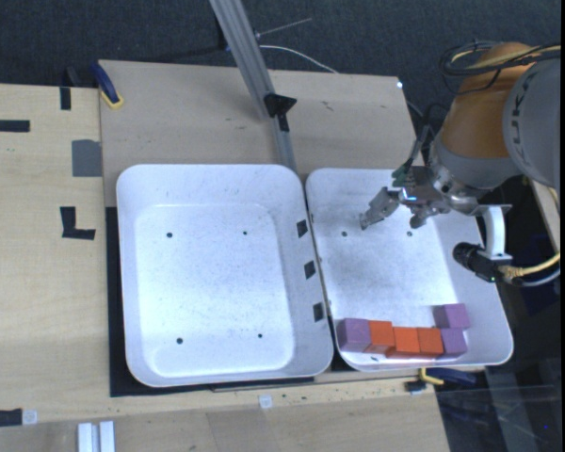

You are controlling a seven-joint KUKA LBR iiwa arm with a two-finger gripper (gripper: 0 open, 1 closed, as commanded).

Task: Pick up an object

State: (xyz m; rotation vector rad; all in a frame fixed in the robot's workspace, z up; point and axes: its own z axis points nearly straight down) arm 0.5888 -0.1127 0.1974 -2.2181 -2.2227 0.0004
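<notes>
Overhead, the tool [395, 213] hangs above the far part of the right bin [471, 281], fingers spread and holding nothing. Well apart, along the near wall, sit what look like purple and orange blocks [405, 335] in a row.

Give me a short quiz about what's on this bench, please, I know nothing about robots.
1. True or false: the blocks lie in the right bin.
2. Which colours are the blocks? A) purple and orange B) green and yellow C) black and white
3. Is the gripper over the end of the right bin where the blocks lie, or the opposite end?

Key: 1 true. 2 A. 3 The opposite end; the blocks sit along the near edge, the gripper hangs above the far part, nothing between its fingers.
</notes>
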